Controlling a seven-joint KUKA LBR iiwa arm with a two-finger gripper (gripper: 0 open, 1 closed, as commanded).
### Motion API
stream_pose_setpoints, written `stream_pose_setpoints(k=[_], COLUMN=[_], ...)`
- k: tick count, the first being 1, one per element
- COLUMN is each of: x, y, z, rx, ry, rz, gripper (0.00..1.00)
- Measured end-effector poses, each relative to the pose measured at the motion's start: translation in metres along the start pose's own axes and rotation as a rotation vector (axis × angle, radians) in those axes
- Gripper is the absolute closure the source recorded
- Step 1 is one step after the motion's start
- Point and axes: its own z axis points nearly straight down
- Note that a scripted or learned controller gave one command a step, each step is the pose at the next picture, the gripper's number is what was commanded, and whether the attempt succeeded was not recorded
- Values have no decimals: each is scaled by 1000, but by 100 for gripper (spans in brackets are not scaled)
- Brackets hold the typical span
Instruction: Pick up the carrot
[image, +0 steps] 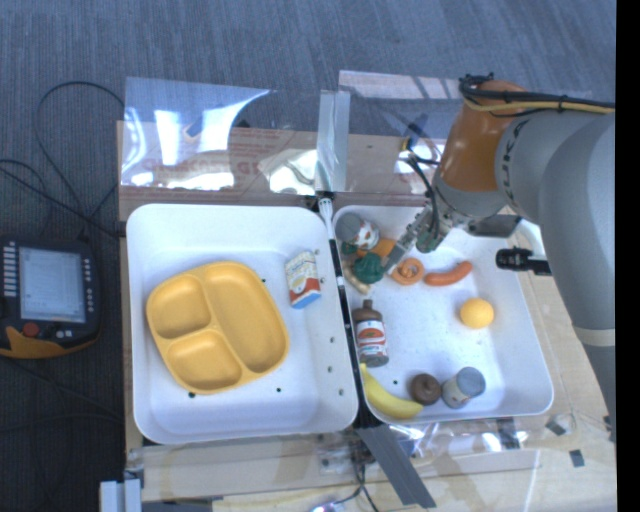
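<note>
The carrot (403, 270) lies in the right bin (520, 360) near its back left, an orange piece with a green leafy top (368, 267) pointing left. My gripper (420, 241) hangs just above and to the right of the carrot's orange end, at the tip of the grey arm with its orange band (472, 140). Nothing shows as held.
Around the carrot: a small round toy (358, 235) behind it, a red sausage (447, 273) to its right, a brown bottle (371, 335) in front. Further forward lie a yellow fruit (477, 313), banana (388, 400), donut (425, 388) and can (465, 385). The left bin holds a yellow divided plate (215, 325) and carton (303, 277).
</note>
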Motion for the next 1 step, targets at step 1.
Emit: stream_pose_setpoints(k=[1], x=[75], y=[48], z=[-86], rx=[-20], ry=[10], rz=[133], gripper=[100])
